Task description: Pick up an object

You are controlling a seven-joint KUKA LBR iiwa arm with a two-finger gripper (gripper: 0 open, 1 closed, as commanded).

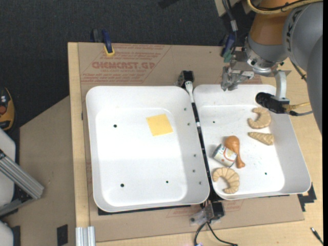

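Here, pincer: above the far edge of the right bin, nothing visibly in it; finger spread too small to tell.
Arm: cut off by the top and right edges.
Right bin: three croissants, a drumstick overlapping a small can, partly hiding it.
Left bin: a yellow square slice, far of centre.
Worktop: reversed red lettering, hard to read.

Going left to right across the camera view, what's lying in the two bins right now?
Yellow square in the left bin → small can → chicken drumstick → upper croissant, in the right bin. The lower croissant and the flat pastry overlap these in left-right position, so they are left out.
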